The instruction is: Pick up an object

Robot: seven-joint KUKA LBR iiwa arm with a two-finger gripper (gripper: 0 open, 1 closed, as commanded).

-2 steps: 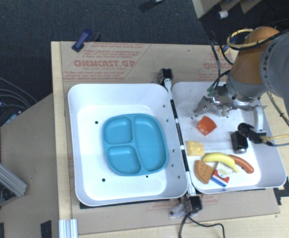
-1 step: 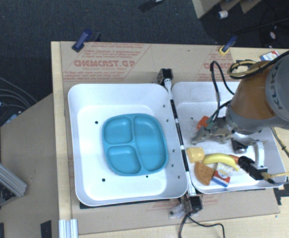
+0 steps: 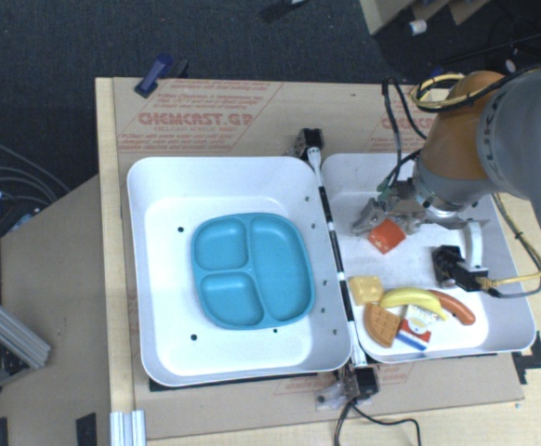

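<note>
Left bin [image 3: 159, 203] carries a blue divided plate [image 3: 252, 269]. In the right bin [image 3: 508, 328], centre-right of frame, an orange-red block [image 3: 388, 238] sits directly beneath the gripper [image 3: 393, 214] — whether it is clasped I cannot tell.

Red "CHEMCAST GP" print on brown protective sheet [image 3: 196, 110], repeated fragments unreadable

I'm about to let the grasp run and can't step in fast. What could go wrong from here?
1. The hand sits right over the small orange-red block, close to the rim between the white bins; a closing finger may catch it or push the block aside.
2. The yellow banana, red sausage and tan waffle piece lie crowded together nearby, so a displaced block could slide into them.
</note>
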